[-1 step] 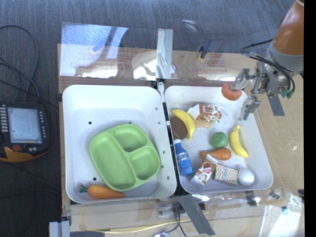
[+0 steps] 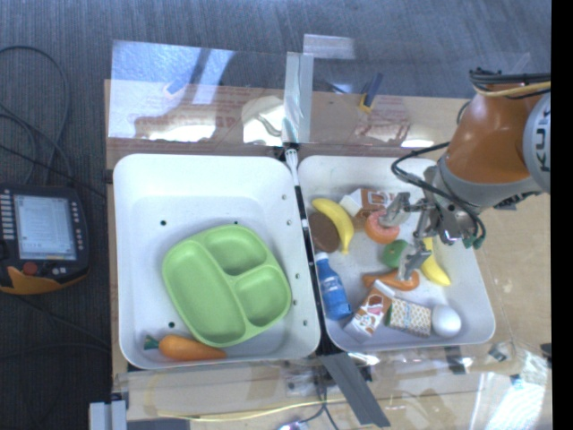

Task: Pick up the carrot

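1. Camera view looks down on two white bins. The carrot (image 2: 185,348) lies in the left bin (image 2: 134,195), just below the near left edge of the green plate (image 2: 228,283) and touching it or almost touching.
2. The carrot lies flat on its side. Its little green top points away from the plate, and its thin tip points along the plate's near edge.
3. The gripper (image 2: 419,236) is far from the plate, over the right bin (image 2: 479,307). It hangs above a pile of toy food beside a yellow banana (image 2: 332,220). I cannot tell how wide it is spread, and I see nothing held in it.
4. The carrot looks small and light, likely a hard, smooth toy. It may roll or slip if pinched near the thin tip.
5. The best place to hold looks like the thick middle, squeezing across its round sides. The plate edge and the bin wall are close, so there is little room.
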Controlling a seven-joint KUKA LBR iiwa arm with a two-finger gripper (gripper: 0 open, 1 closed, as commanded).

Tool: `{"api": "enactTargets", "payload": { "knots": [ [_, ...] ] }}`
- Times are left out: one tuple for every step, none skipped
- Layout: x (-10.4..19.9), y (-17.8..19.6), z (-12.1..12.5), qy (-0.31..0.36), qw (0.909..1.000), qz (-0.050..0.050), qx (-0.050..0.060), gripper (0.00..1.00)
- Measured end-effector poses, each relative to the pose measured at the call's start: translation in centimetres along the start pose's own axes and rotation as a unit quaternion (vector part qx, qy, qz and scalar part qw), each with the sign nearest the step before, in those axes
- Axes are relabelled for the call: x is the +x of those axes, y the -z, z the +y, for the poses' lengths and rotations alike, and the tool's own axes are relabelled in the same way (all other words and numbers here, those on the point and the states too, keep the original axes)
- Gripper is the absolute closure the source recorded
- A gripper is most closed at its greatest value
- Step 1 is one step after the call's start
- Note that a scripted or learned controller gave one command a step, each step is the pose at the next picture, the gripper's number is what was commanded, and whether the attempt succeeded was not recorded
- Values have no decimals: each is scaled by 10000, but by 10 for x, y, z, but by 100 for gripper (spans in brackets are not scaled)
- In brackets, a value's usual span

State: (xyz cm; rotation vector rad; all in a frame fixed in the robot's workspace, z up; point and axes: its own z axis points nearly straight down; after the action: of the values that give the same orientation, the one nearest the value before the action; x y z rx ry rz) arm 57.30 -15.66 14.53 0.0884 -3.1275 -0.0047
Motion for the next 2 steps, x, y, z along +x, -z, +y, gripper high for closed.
{"api": "enactTargets", "payload": {
  "knots": [
    [6, -40, 23, -126, 9999, -80, 29, 0],
    [6, -34, 25, -106, 9999, -67, 31, 100]
  ]
}}
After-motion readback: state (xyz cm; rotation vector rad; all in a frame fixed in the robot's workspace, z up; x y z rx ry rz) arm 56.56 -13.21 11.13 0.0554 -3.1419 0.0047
